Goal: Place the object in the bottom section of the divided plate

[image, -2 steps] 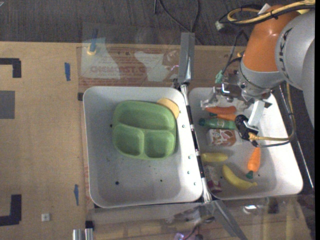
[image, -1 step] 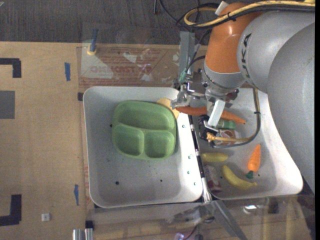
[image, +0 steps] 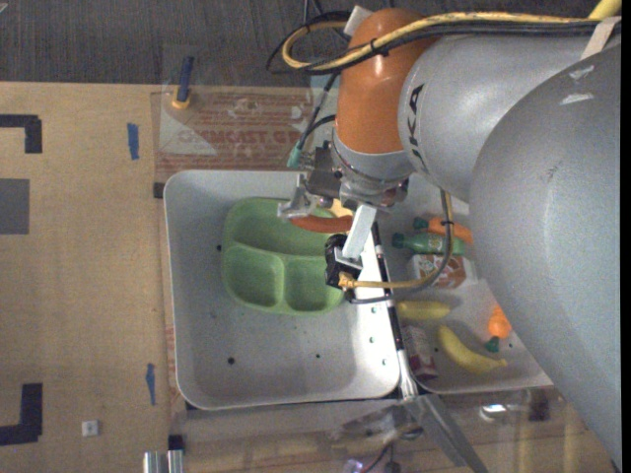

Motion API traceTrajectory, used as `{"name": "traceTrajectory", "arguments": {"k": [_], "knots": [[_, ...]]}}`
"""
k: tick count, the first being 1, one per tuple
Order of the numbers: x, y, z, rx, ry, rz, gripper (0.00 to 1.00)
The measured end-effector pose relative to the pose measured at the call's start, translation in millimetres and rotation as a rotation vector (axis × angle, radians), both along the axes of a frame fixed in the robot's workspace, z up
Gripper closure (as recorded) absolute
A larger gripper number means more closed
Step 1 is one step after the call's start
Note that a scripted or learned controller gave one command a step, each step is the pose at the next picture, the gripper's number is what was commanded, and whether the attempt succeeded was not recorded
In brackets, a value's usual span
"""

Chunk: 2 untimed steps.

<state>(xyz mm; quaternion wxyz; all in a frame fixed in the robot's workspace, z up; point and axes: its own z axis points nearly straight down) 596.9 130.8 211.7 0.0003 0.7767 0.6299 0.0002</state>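
A green divided plate [image: 271,264] lies in the left white bin [image: 197,294], toward its upper half. An orange-red elongated object [image: 317,223] shows at the plate's upper right, over the large section near the rim. My gripper [image: 308,203] hangs right above that object, at the end of the grey arm with the orange band [image: 380,77]. The gripper body hides part of the object, and I cannot tell if it touches the plate.
The right bin [image: 513,372] holds a banana [image: 471,353], a yellow item [image: 424,310], a green bottle [image: 431,244] and small orange pieces [image: 499,323]. The arm covers much of that bin. A yellow cable [image: 394,282] loops beside the plate's right rim.
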Motion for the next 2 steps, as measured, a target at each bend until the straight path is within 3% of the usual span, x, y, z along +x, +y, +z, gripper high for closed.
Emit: {"name": "traceTrajectory", "arguments": {"k": [1,2], "knots": [[-12,73,15,0.0,0.0,-0.068,1.0],[0,63,12,0.0,0.0,-0.174,1.0]]}}
